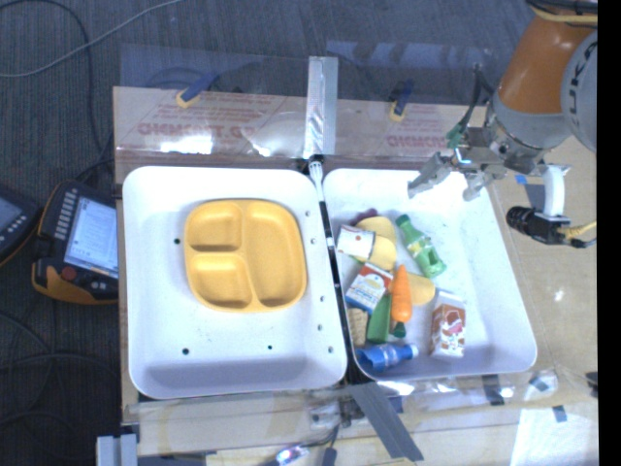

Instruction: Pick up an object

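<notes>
Over the right bin's [505,260] 1 o'clock corner, your gripper [448,178] hangs with fingers spread, nothing between them. No pick done yet. The pile sits at the bin's 7 o'clock side: green bottle [420,248], carrot [401,293], juice carton [448,325].

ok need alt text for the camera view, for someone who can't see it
A grey and orange robot arm holds its open, empty gripper above the far end of the right white bin, which holds a heap of toy groceries including a green bottle and a carrot. The left bin holds a yellow divided plate.
</notes>
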You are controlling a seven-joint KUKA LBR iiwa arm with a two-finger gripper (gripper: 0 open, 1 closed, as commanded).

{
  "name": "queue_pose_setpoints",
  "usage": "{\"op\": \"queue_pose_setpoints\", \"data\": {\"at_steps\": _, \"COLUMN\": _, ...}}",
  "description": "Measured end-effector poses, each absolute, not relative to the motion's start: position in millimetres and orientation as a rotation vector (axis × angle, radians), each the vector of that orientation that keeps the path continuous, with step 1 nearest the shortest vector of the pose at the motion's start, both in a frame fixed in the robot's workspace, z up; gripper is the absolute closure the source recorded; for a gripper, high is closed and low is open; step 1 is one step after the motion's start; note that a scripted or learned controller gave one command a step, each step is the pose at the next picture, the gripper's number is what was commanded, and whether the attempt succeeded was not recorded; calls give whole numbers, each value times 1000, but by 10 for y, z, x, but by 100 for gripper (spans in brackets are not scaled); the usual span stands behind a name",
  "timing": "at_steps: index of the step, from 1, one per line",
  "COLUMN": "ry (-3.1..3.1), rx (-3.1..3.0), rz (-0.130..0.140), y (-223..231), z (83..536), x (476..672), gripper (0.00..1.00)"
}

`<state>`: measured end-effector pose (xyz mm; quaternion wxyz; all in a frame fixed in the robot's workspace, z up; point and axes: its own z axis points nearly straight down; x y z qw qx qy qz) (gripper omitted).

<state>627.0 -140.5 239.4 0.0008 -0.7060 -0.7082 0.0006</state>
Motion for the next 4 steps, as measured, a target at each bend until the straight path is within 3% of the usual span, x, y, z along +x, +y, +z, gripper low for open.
{"op": "queue_pose_setpoints", "data": {"at_steps": 1, "ry": -2079, "rx": -2359, "rz": 1, "y": -1497, "z": 916, "x": 5822, "gripper": 0}}
{"op": "queue_pose_setpoints", "data": {"at_steps": 2, "ry": -2078, "rx": -2359, "rz": -3, "y": -1494, "z": 1014, "x": 5830, "gripper": 100}}
{"op": "queue_pose_setpoints", "data": {"at_steps": 3, "ry": -2189, "rx": -2253, "rz": 3, "y": -948, "z": 2014, "x": 6208, "gripper": 100}}
{"op": "queue_pose_setpoints", "data": {"at_steps": 4, "ry": -2375, "rx": -2055, "rz": 4, "y": -602, "z": 1827, "x": 5863, "gripper": 100}}
